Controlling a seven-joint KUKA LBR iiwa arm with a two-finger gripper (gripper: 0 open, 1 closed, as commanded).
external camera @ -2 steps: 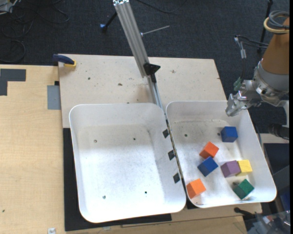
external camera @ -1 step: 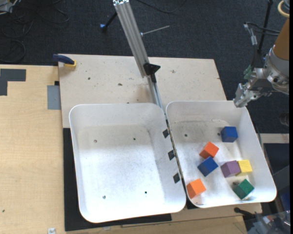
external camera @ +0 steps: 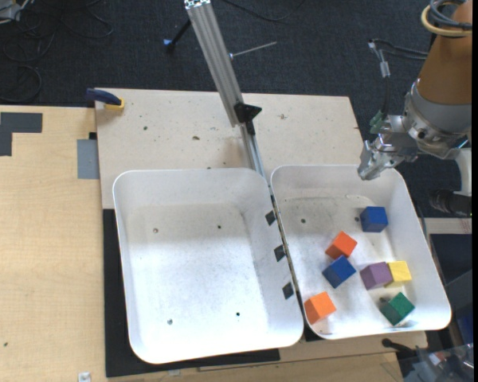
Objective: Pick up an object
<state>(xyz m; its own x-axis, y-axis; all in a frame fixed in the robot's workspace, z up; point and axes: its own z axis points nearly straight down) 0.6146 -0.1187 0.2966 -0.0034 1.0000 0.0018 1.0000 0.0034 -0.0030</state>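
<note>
The right bin (external camera: pixel 430 237) holds several small blocks: a blue one (external camera: pixel 374 219) near the back, an orange one (external camera: pixel 342 245), a darker blue one (external camera: pixel 339 271), a purple one (external camera: pixel 375 275), a yellow one (external camera: pixel 399 272), a green one (external camera: pixel 397 307) and another orange one (external camera: pixel 320 305) at the front left. My gripper (external camera: pixel 372 163) hangs above the bin's far right corner, well above the blocks, with nothing visibly between its fingers. The blue block at the back lies closest to it, just below in the view.
The left bin (external camera: pixel 135 213) lies beside the right one, parted by a ridge with black clips (external camera: pixel 277 251). A slanted aluminium bar (external camera: pixel 221 62) rises behind the bins. A yellow-and-blue clamp (external camera: pixel 105 98) sits at the bench's back left.
</note>
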